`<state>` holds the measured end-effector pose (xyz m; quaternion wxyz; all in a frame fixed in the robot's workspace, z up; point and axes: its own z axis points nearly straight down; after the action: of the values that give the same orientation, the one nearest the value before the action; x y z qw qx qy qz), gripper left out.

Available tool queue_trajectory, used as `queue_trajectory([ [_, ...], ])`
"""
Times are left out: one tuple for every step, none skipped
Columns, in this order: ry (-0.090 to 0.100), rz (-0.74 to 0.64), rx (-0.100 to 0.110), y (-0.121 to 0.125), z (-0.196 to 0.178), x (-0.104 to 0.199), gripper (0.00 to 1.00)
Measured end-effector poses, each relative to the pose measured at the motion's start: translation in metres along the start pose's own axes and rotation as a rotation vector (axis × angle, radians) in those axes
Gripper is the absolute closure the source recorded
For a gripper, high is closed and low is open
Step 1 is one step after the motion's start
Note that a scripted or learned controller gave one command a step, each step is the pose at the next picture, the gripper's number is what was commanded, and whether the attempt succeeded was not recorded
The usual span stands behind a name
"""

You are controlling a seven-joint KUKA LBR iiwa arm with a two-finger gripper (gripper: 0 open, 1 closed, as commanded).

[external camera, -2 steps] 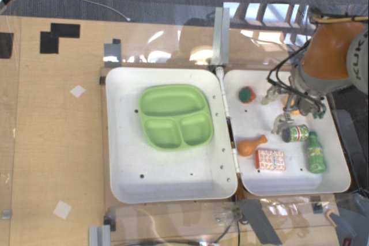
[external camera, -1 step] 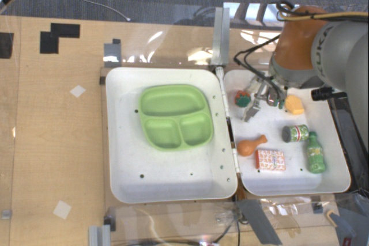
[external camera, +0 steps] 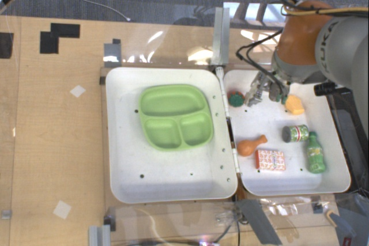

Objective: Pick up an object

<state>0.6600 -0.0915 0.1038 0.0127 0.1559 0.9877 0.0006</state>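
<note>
Two white bins sat side by side: the left bin held a green divided plate, the right bin several small items. At upper right, the gripper hovered just beside a green round object, apparently holding nothing; its jaw state could not be told. Lower right lay an orange drumstick-shaped toy, a red patterned box, a small can, a green bottle and a yellow piece.

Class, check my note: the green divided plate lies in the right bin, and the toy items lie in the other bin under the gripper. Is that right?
Not quite. The camera view shows the green divided plate in the left bin, not the right. The toy items do lie in the other bin, under the gripper.
</note>
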Motion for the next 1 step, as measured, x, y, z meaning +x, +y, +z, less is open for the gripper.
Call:
queue_trajectory([
  [0.012, 0.304, 0.002, 0.0511, -0.0862, 0.0243, 1.0],
])
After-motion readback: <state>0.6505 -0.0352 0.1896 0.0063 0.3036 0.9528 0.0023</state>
